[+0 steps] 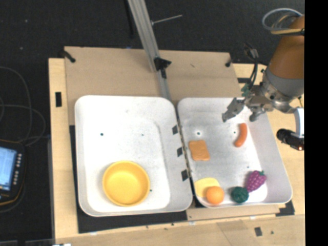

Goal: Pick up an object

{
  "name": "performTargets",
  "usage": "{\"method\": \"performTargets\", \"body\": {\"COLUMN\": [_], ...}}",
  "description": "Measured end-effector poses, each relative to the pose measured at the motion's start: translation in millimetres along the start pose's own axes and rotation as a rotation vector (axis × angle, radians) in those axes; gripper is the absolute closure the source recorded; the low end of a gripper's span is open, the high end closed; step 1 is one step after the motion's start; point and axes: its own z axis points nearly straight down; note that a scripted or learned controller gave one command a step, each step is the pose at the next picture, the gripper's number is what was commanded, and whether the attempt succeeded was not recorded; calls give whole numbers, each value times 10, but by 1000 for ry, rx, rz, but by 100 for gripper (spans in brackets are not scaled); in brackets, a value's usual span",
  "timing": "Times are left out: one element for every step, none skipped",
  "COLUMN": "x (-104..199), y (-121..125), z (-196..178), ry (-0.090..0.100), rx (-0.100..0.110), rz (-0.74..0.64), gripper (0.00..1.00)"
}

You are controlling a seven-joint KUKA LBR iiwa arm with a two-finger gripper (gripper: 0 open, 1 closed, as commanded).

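Note:
My gripper hangs over the back of the right bin, open, with nothing between its fingers. An orange-red sausage-shaped toy lies just in front of it, apart from the fingertips. A tan bread slice rests near the bin's left wall. Along the front edge sit a yellow piece, an orange ball, a dark green toy and a purple grape bunch.
The left bin holds a yellow bowl at its front. A slanted metal pole rises behind the bins. A dark device sits at the far left, off the bench.

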Motion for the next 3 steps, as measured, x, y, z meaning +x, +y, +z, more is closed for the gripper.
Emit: {"method": "performTargets", "body": {"x": [1,-58,-127], "y": [0,50,64], "z": [0,570,1147], "ry": [0,-1,-1], "rx": [0,2,1], "rz": [0,3,4], "gripper": [0,0,0]}}
